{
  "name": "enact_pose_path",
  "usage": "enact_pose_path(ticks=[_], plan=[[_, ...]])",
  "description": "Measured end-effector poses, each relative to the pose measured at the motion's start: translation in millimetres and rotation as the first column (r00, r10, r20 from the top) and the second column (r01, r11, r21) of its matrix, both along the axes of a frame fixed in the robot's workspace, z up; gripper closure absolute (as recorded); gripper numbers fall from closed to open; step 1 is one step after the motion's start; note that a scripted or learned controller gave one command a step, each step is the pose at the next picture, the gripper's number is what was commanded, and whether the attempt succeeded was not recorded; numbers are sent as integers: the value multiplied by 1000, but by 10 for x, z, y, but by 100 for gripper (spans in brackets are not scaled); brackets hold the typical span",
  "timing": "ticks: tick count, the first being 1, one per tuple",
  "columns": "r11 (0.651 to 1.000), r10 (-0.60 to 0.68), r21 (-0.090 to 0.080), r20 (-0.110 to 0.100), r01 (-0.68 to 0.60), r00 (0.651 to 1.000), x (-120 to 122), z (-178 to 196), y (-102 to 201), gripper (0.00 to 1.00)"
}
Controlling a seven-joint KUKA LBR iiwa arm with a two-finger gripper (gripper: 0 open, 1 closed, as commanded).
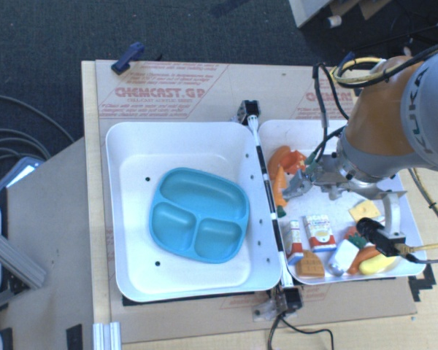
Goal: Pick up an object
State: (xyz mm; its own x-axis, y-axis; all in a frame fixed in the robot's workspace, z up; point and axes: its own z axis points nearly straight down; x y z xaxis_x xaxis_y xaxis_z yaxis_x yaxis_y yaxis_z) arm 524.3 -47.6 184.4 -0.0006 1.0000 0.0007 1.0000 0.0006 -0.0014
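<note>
**Figure.** Pick attempt in the bin on the view's right, seen from above at a slant. The gripper [298, 183] sits low in the upper left part of the right bin [299, 133], just beside an orange object [280, 168] that lies along the bin's left wall. Whether the gripper is open or closed cannot be told, and nothing can be seen held in it. The orange object, being nearest, is judged the likeliest target.

Risks, as judged:
- (a) The object lies hard by the wall and by the divider [261, 173] between the bins, so a grasp may strike the rim or catch only an edge, and the item may slip out on lifting.
- (b) Its long, curved form may roll or pivot away on contact.
- (c) The crowded lower half of the bin holds a red-and-white carton [320, 232], a brown biscuit-like piece [311, 267], a white item [344, 254] and a yellow piece [377, 265]. These could be knocked if the arm [387, 122] moves toward them.

The left bin [120, 195] holds a blue divided tray [199, 215], well apart from the gripper.

Legible writing: "CHEMCAST GP" in red, repeated, on the board [168, 86] beneath the bins. Large letters on the arm housing are cut off at the frame edge, and the print on the carton is too small to read
</note>
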Motion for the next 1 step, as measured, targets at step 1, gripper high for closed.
enact_pose_path(ticks=[1], plan=[[1000, -2, -1, -1, 2, 1000, -331, -882, -681, 0]])
